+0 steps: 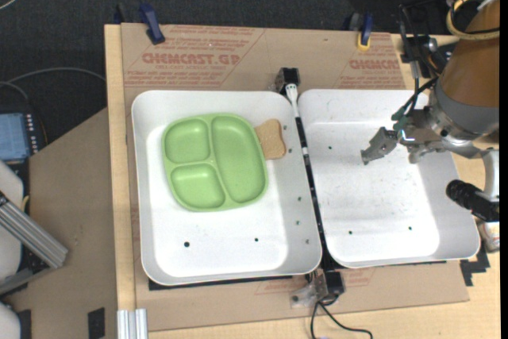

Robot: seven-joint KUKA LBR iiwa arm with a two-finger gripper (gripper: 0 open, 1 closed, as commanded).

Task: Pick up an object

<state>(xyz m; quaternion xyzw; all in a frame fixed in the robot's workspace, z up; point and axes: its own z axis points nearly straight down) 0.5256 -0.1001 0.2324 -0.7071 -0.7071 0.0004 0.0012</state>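
Camera view shows the task at its start, with nothing lifted as far as can be seen. The gripper [379, 148] hangs over the right bin [381, 246], toward its upper right part, at the end of the grey arm [468, 83] that comes in from the right side. Whether the jaws stand wide or narrow I cannot tell from this slant; no object shows between them. The floor of the right bin around and below the gripper carries only dark specks, so there seems to be nothing there to take. The things that could be picked lie in the left bin [222, 250]: a green divided plate [214, 163] with three compartments, lying flat in the upper middle of that bin, and a small tan piece like a slice of bread [271, 139] touching or just beside the plate's right rim, near the wall shared by the two bins. Both rest well apart from the gripper, across the divider. By my reckoning the whole of the job is left: the arm must cross to the left bin, come down over one of the two things, close on it, and raise it off the bin floor. The tan piece looks the easier grasp; the plate is broad and low.
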